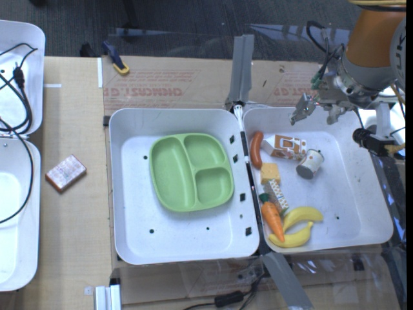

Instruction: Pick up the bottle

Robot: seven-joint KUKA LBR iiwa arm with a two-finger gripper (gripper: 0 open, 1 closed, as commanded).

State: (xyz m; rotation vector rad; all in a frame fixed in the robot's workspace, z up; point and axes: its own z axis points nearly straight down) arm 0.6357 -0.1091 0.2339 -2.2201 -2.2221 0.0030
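The jaws hung over the far edge of the right bin, spread apart with nothing between them; one finger pointed down toward the bin's back-left corner. The grey arm with its orange band entered from the upper right, cut off by the top edge of the view.

The bottle, small, pale and dark-capped, lay on its side in the right bin, just right of a small printed carton and well below the jaws. Bare white floor lay to its right and toward the near wall, so that side stood open for approach. The left side was crowded: a sausage lay along the wall between the bins, with a tan block, a patterned stick, a carrot and a banana strung toward the near-left corner.

The left bin held a green divided tray near its middle, with free floor all around it. On the desk to the left sat a small red-and-white box, apart from both bins.

The bottle's label and exact form were too small to make out, and cables about the wrist blurred the outline of the far finger.
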